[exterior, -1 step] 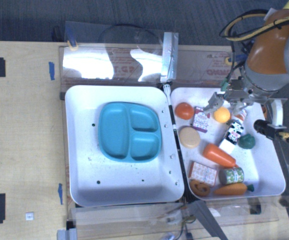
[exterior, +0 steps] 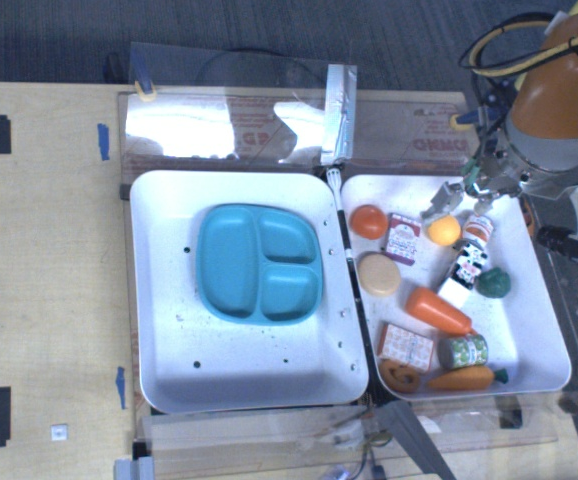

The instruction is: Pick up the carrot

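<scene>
A slim orange carrot [exterior: 461, 378] with a green stem end lies along the near wall of the right bin [exterior: 547, 320]. A fatter orange cone-shaped vegetable [exterior: 437, 310] lies mid-bin, just above it. My gripper [exterior: 464, 199] hangs over the bin's far right corner, well away from both orange pieces. Its fingers [exterior: 441, 201] are spread open with nothing between them. A yellow lemon [exterior: 444, 231] sits just below the fingertips.
The right bin also holds a red tomato [exterior: 368, 220], a small red carton [exterior: 403, 238], a beige round piece [exterior: 378, 273], a cow-print bottle [exterior: 466, 260], a green lump [exterior: 493, 284], a pink box [exterior: 407, 346] and a can [exterior: 464, 350]. A blue divided plate [exterior: 261, 264] lies in the left bin [exterior: 159, 298].
</scene>
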`<state>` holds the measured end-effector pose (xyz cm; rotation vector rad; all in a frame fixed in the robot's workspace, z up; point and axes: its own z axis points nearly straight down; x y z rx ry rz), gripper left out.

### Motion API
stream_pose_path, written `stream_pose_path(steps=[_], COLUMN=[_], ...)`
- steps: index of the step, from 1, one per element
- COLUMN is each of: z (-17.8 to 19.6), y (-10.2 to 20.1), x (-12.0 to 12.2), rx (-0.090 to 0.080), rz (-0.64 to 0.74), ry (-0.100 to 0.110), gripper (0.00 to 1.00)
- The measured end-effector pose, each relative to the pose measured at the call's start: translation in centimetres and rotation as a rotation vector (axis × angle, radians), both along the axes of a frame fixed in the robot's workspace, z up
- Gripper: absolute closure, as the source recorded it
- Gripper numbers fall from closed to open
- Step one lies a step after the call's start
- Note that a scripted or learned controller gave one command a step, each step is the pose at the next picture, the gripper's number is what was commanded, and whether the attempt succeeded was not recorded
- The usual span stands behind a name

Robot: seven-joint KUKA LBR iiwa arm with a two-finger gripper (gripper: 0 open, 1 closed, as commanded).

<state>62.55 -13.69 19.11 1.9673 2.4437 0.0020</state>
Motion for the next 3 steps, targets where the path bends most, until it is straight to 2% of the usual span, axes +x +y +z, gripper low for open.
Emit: stream_pose_path(steps=[1, 2, 3], z=[-9.5, -9.5, -10.2], y=[-1.5, 1.4, -4.4], x=[2.3, -3.0, -7.3], rx=[-0.002, -0.002, -0.003], rz=[0.085, 0.103, 0.213], ry=[-0.013, -0.018, -0.005], gripper=[0.00, 0.00, 0.00])
